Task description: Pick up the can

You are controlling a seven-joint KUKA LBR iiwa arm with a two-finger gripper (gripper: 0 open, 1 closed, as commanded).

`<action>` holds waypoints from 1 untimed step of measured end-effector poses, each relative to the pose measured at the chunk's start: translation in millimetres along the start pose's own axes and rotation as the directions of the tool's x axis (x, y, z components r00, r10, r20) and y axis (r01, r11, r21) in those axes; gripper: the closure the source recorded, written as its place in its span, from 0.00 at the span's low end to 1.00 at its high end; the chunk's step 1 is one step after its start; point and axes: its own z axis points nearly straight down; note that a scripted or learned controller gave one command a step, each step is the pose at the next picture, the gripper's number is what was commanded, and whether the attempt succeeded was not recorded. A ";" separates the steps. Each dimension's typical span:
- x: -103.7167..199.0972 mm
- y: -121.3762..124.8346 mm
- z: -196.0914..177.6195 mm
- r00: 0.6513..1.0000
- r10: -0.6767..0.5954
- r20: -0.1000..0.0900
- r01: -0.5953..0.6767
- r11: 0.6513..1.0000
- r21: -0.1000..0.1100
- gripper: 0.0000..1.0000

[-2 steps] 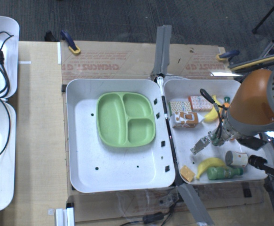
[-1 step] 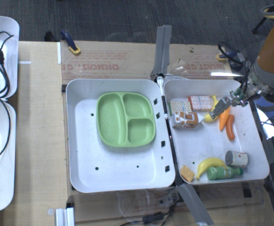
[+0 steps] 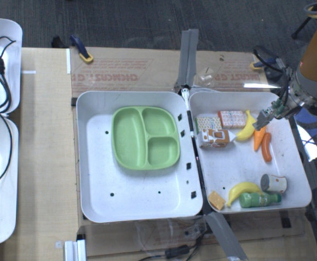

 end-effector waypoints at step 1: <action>37.3 -6.6 -39.4 0.998 -0.056 -0.001 0.056 0.998 -0.002 1.00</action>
